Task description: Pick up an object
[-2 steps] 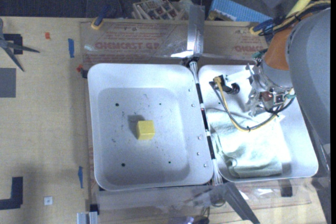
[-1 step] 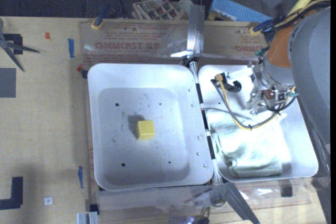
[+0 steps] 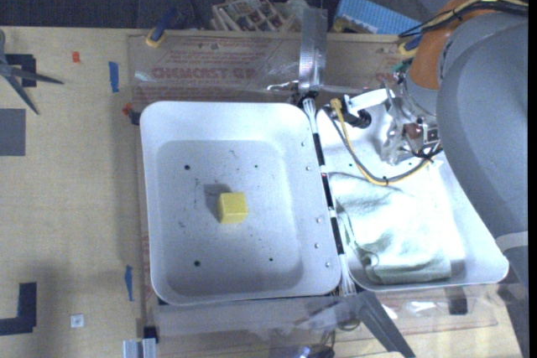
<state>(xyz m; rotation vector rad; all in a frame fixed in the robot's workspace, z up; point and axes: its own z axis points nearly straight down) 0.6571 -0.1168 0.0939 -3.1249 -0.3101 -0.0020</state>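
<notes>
A small yellow block (image 3: 233, 207) lies alone near the middle of the left bin (image 3: 168, 130). A crumpled pale cloth (image 3: 401, 241) fills the near half of the right bin (image 3: 478, 251). My gripper (image 3: 394, 143) hangs over the far part of the right bin, beyond the cloth and well to the right of the yellow block. Cables and wrist hardware crowd around it. The big grey arm (image 3: 491, 113) covers the right bin's far right side.
A yellow cable (image 3: 362, 168) loops from the gripper down over the divider side of the right bin. A cardboard wall (image 3: 218, 71) runs behind both bins. A metal post (image 3: 312, 54) stands at the back between them.
</notes>
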